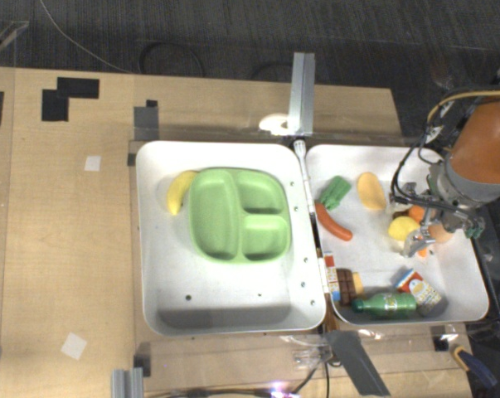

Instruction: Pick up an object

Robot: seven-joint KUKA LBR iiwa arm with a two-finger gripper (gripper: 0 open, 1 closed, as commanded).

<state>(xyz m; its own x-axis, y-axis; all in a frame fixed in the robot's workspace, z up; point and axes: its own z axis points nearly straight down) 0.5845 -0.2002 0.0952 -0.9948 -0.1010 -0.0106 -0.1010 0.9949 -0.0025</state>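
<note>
My gripper (421,240) hangs low over the right side of the right bin (457,284), under the orange wrist band. Its tips sit among a yellow lemon (401,226), an orange piece (414,213) and a peach-coloured ball (440,233). The arm hides how the tips stand. Farther left in that bin lie a red sausage (333,223), a green pepper (335,191) and a yellow-orange fruit (371,191). At the bin's front lie a green bottle (385,305), a small carton (419,288) and a brown bar (346,283).
The left bin (162,293) holds a green divided tray (236,214) and a banana (179,191) beside it. A metal post (302,89) stands behind the ridge between the bins. Cables loop off the arm at the right.
</note>
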